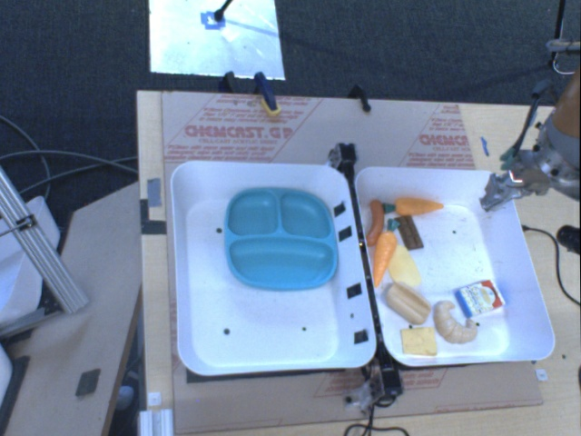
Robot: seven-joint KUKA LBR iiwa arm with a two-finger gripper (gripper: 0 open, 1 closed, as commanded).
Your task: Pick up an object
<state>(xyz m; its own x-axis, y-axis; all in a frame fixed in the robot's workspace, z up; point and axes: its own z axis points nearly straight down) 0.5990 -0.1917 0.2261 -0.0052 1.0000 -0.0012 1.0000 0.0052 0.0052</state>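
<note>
My gripper (500, 192) hangs over the far right corner of the right bin (525, 254), with nothing visible in it. The toy food lies to its left and nearer the front. An orange carrot (418, 206) is at the back, and two more carrots (385, 253) lie by the divider with a brown bar (411, 232) between them. A pale yellow piece (406, 268), a tan bread roll (408, 302), a curled croissant (455, 322), a yellow cracker square (418, 341) and a small red, white and blue carton (478, 299) fill the front half.
The left bin (201, 321) holds a blue divided plate (279, 240). Black clips line the divider (357, 243) between the bins. A cable runs past the right bin's outer edge. A shiny metal sheet (214, 24) lies beyond the bench.
</note>
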